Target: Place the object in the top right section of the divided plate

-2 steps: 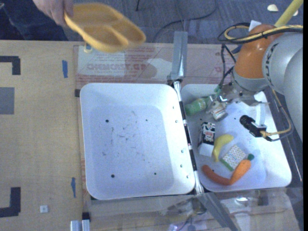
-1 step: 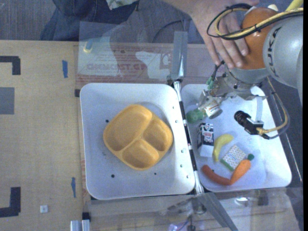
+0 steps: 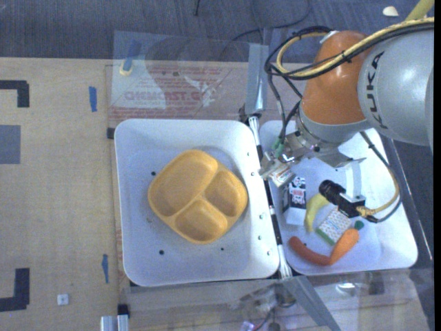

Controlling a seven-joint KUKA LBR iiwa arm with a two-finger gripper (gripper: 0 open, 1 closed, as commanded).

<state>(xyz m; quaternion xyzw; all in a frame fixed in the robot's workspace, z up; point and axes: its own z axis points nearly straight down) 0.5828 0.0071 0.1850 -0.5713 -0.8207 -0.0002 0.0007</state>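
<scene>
Gripper (image 3: 278, 169) low over the right bin (image 3: 400, 254) — fingers too hidden to tell. Could bump the bin edge, or miss the yellow plate (image 3: 198, 196) — too far left.

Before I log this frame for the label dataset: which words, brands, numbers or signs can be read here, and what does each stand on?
"KUKA", black letters running down the grey robot arm casing, cut off at the lower end.
Faint reddish print on the clear plastic sheet behind the left white bin: too washed out to read.
Small black-and-white printed carton in the right white bin: print too small to read.
Patterned white card beside the yellow banana-shaped toy: unreadable.
</scene>
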